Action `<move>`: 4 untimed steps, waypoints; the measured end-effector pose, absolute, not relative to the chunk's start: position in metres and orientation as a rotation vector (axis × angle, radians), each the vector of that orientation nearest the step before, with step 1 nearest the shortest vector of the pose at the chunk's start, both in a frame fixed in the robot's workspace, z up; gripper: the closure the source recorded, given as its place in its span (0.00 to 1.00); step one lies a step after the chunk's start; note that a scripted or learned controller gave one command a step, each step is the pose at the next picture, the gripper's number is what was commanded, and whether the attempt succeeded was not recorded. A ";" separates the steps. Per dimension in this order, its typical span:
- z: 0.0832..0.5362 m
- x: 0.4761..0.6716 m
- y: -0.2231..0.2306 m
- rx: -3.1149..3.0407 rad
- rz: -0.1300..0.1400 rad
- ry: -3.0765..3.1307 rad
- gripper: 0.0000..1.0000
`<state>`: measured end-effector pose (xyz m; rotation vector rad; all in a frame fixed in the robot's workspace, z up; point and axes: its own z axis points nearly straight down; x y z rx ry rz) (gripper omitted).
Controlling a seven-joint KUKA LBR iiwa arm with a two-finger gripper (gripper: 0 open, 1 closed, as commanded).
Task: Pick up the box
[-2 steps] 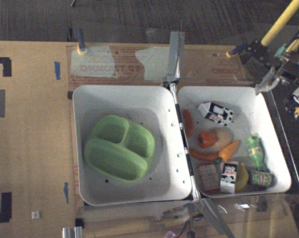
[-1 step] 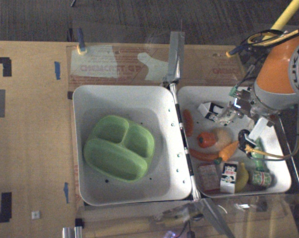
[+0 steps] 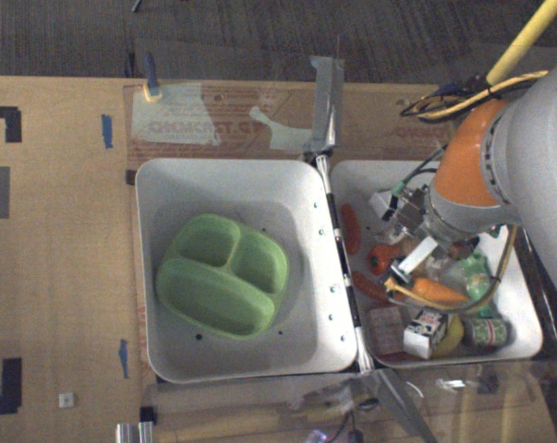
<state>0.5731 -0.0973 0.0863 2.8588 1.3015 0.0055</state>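
- Camera view takes in 2 shallow white bins side by side on a bench (image 3: 56,247), with the left bin (image 3: 167,187) holding a green divided tray (image 3: 224,273) near its middle.
- That tray has 3 compartments and sits slightly tilted toward the bin's near-left corner.
- In the right bin (image 3: 529,335) the grey arm (image 3: 537,146) (orange band above the wrist) reaches down over the middle of the clutter.
- Its gripper (image 3: 415,258) hangs low among the items, just above a carrot (image 3: 435,292); how wide it stands cannot be told, nor whether it has hold of anything.
- A small white box (image 3: 424,332) with dark markings lies near the right bin's near edge, touching a yellow item (image 3: 453,336) on its right and well clear of the gripper.
- A green can (image 3: 487,331) lies on its side by the near-right corner, just beside the yellow item.
- A red tomato (image 3: 381,258) sits near the left wall of the right bin, with a red strip (image 3: 350,227) farther back along that wall.
- A brownish flat packet (image 3: 385,329) lies just left of the box at the near edge.
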 end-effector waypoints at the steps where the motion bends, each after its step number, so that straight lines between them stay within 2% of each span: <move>1: 0.096 0.573 -0.098 2.862 0.006 1.297 1.00; 2: 0.103 0.503 -0.091 2.718 -0.001 1.579 1.00; 3: 0.088 0.483 -0.092 2.596 0.015 1.755 1.00; 4: 0.098 0.484 -0.092 2.597 0.016 1.752 1.00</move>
